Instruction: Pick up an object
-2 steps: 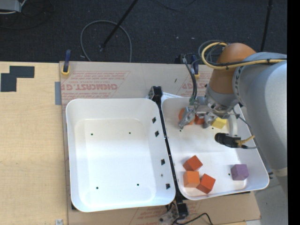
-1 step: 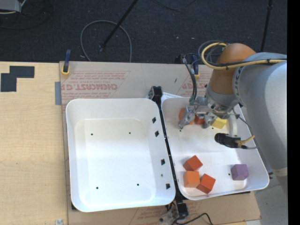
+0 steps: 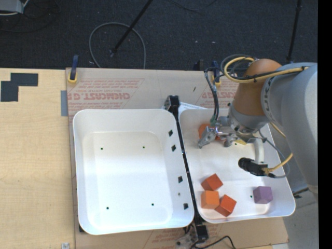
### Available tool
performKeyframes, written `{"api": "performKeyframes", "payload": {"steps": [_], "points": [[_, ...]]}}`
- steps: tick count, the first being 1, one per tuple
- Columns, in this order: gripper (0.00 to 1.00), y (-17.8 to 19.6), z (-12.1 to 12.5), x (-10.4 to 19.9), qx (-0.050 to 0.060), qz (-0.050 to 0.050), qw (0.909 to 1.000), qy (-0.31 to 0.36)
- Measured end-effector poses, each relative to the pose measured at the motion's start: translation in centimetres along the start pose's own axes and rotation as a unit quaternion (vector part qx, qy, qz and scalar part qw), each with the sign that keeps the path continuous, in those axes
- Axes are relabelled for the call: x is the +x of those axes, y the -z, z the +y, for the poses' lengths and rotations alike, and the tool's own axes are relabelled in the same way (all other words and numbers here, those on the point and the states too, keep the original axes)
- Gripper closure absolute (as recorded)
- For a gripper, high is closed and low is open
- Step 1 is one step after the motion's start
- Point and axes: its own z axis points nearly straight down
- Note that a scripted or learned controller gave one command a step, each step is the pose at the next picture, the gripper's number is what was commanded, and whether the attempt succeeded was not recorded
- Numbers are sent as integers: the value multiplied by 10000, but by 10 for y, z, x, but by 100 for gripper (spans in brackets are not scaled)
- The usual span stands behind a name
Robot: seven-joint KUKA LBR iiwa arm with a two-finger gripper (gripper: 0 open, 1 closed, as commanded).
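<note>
My gripper [image 3: 215,140] hangs low over the far part of the right bin [image 3: 282,204], its two fingers spread apart. A small orange block [image 3: 203,130] lies just behind the left fingertip [image 3: 203,142], partly hidden by it and not held between the fingers. Near the bin's front lie three more blocks in a cluster: a red-orange one [image 3: 211,182], an orange one [image 3: 209,199] and a red-orange one [image 3: 226,205]. A purple block [image 3: 262,194] sits apart at the front right.
The left bin [image 3: 83,139] stands beside the right one, with a black divider rail [image 3: 181,154] between them. The grey arm [image 3: 290,108] and its cables cover the right bin's far right side. A black cable connector [image 3: 251,165] hangs over the bin.
</note>
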Motion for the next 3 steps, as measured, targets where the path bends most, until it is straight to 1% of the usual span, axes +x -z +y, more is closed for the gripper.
{"api": "performKeyframes", "payload": {"steps": [1,2,3], "points": [[0,0,32,-5,113,16,9999,-19],[0,-1,8,-1,3,0,10000,0],[0,0,33,-5,110,12,9999,-23]]}}
